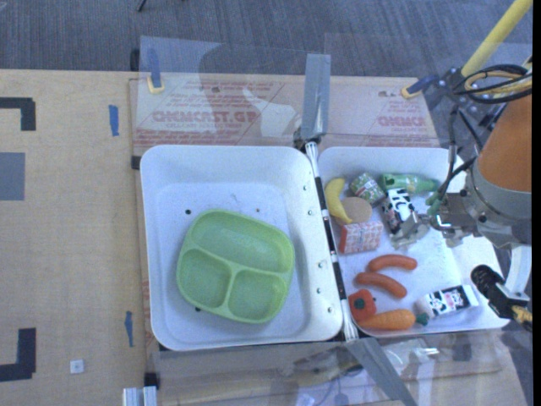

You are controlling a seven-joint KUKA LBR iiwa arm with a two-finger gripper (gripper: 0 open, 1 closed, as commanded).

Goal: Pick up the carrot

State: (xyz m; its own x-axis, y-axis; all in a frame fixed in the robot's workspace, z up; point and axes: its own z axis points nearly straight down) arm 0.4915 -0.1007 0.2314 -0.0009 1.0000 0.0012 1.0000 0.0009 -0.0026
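- While the carrot (390, 319) lies untouched along the near edge of the right bin (439, 265), we judge the task to be at its opening step: the reach has not yet arrived at the target.
- We see the carrot lying flat, its length roughly parallel to that near edge, with a small red vegetable (362, 304) touching its left end and a milk carton (448, 301) just beside its right end.
- Two sausages (386, 274) rest just behind it, toward the bin's middle.
- We place the gripper (404, 229) over the bin's middle, near the far-side clutter of a banana (336, 198), a pink box (359, 236) and a green bottle (406, 181); whether its fingers are apart or closed we cannot tell, and we see nothing held in it.
- The left bin (169, 176) carries only a green divided plate (236, 266).
- Next, we think the arm must travel toward the near edge and come down over the carrot's middle, with the fingers spanning its narrow width.
- We expect the crowding at both ends to be the main hazard, so a grasp at mid-length looks safest.
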